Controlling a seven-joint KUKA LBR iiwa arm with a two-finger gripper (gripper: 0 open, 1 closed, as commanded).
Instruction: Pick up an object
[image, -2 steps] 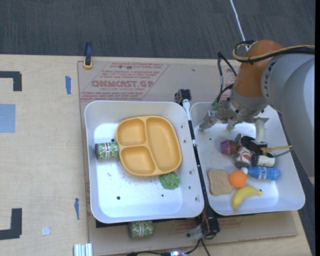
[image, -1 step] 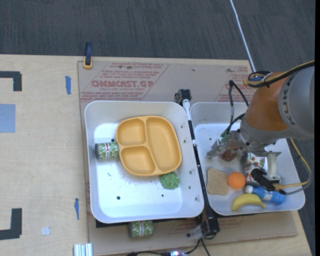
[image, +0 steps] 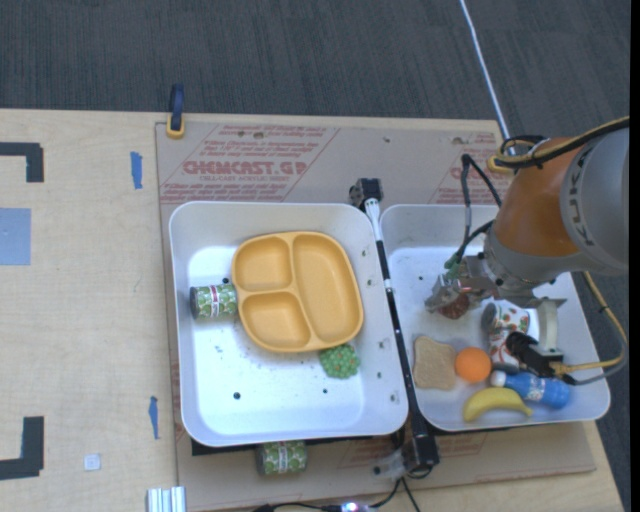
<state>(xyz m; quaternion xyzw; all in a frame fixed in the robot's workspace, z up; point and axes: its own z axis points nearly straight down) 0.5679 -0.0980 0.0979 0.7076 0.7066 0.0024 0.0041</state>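
Note:
My gripper (image: 503, 318) hangs low over the middle of the right bin (image: 420, 232), under the grey and orange arm. Right by it sits a white patterned object (image: 510, 324); I cannot tell whether they touch. A reddish-brown crumpled object (image: 453, 297) lies just to its left. Toward the bin's near side lie a slice of toast (image: 434, 363), an orange ball (image: 472, 365), a banana (image: 497, 403) and a blue object (image: 545, 391).
The left bin (image: 190, 300) holds a yellow divided plate (image: 297, 290), a green can (image: 213, 299) on its side and a green broccoli-like piece (image: 341, 361). Another green can (image: 283, 457) lies outside, in front of that bin.

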